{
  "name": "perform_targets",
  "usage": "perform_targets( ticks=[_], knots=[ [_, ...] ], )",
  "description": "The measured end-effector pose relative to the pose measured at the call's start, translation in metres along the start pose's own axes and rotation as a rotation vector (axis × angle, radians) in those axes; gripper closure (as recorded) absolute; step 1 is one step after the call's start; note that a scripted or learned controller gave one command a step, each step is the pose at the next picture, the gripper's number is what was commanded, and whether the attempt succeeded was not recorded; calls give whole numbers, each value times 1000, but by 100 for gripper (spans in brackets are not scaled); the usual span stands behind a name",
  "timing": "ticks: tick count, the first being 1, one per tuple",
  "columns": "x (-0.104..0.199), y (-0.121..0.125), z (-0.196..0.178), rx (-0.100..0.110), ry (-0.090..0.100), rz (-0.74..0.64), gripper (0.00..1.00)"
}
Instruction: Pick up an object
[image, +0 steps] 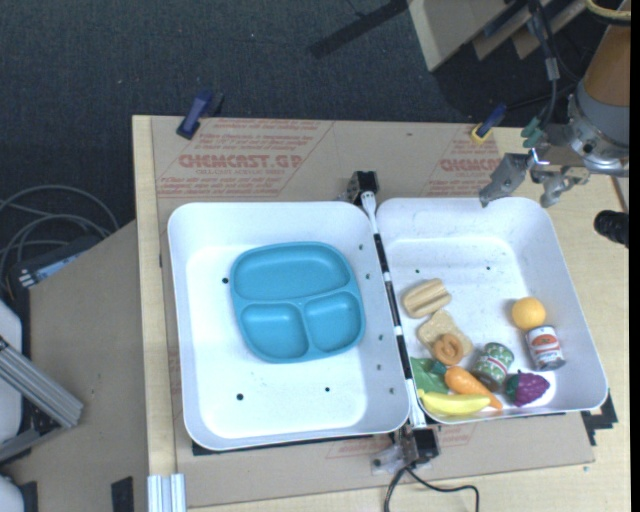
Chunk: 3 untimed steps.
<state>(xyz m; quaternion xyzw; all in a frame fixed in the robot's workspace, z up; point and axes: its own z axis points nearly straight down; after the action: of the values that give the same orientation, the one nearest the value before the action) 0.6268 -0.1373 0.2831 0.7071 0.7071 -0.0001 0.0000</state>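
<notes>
My gripper (522, 194) hangs over the far edge of the right bin (480, 240), open, with nothing between its fingers. Toy food lies in the near half of that bin: a hot dog bun (425, 296), a slice of bread (435, 325), a donut (449, 348), an orange (529, 312), a red-labelled can (546, 348), a green can (495, 362), purple grapes (530, 386), a carrot (466, 381) and a banana (458, 403). All of them sit well nearer to the front than the gripper.
The left bin (200, 330) holds a blue divided plate (297, 300). A black hinge strip (385, 290) runs between the bins. The bench's cardboard top (250, 160) carries blue clips at the far corners. Cables lie on the floor to the left.
</notes>
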Motion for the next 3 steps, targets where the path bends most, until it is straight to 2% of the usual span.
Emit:
perform_targets(
  ticks=[1, 2, 3],
  knots=[
    [-69, 11, 74, 3, 0, 1, 0],
    [-76, -26, 168, 4, 1, 1, 0],
    [-75, -69, 199, 3, 4, -1, 0]
  ],
)
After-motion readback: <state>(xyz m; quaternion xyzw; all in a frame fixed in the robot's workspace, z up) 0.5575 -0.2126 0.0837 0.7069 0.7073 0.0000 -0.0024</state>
